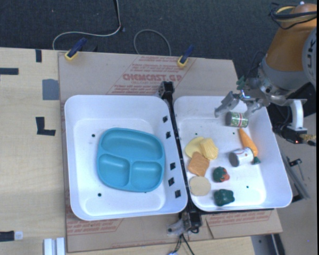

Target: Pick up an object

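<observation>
can (237,120) lies on its side near the back of the right bin (276,195), green label, pale ends. you'd expect it light, stiff, slick and prone to rolling, so take it across the round body mid-length. gripper (235,104) sits just above it, fingers spread wide, nothing between them. carrot (248,141) just beside.

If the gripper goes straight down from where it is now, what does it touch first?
Probably the small green can, lying directly under the open gripper in the right bin. Depth is uncertain from this slanted view.
</observation>
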{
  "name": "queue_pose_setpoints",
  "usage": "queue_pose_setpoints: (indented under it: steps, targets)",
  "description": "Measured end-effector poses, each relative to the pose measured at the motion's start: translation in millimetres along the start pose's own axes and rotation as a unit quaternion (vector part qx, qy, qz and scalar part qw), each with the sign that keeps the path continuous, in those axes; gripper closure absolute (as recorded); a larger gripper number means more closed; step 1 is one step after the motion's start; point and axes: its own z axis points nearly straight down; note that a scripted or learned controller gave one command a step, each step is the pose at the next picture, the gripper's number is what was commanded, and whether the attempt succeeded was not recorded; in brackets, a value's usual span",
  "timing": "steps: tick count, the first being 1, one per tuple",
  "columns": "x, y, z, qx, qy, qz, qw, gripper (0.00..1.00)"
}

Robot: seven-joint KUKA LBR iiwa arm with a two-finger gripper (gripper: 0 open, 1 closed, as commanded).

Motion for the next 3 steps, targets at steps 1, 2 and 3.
queue_pose_setpoints:
  steps: [1, 2, 3]
  targets:
    - [32.4, -57.1, 116.7, 0.007, 0.002, 0.001, 1.0, 0.0]
    - [32.2, -74.6, 160.2, -0.003, -0.001, 0.0, 1.0, 0.0]
    - [30.7, -73.1, 147.3, -0.004, -0.002, 0.001, 1.0, 1.0]
